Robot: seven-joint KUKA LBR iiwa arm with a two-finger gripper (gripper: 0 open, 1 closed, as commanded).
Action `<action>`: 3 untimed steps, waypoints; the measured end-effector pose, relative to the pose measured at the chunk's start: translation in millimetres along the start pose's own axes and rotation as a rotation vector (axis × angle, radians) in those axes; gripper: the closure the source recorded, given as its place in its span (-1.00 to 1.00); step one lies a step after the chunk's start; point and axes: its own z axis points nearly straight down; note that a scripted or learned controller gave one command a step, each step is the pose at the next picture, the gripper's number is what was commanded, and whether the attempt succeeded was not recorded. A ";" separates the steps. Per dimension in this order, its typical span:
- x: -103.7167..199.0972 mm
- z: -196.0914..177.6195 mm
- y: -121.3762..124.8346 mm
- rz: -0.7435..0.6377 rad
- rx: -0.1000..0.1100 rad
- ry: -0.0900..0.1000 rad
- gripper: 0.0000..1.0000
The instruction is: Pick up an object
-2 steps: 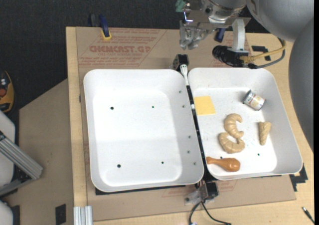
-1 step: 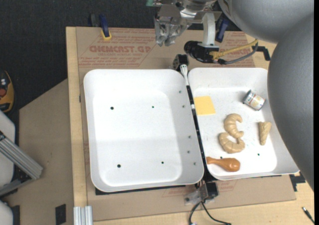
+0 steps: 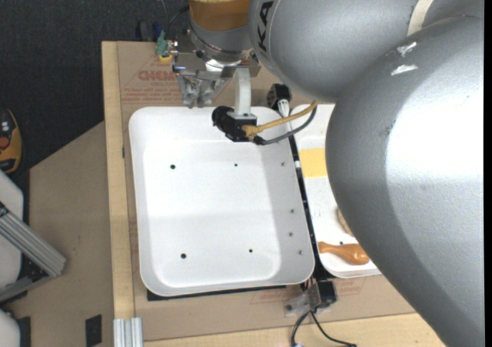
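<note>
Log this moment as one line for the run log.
arm: over right bin | gripper: above left bin's far rim, nothing visibly held | right bin: yellow item, orange-brown item

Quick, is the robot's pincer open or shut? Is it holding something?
Pincer: cannot be told; it hangs over the far edge of the left bin, with nothing seen in it.

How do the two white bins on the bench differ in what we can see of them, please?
The left bin lies fully visible, its floor bare; the right bin is largely covered by the arm and holds a yellow piece and a brown object. Both are shallow and white.
</note>
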 end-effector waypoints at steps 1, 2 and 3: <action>-81.8 -14.9 -5.0 0.017 -0.009 -0.004 1.00; 1.2 -85.0 17.4 0.001 -0.022 0.004 1.00; -3.9 -96.9 -6.6 0.008 -0.009 0.000 1.00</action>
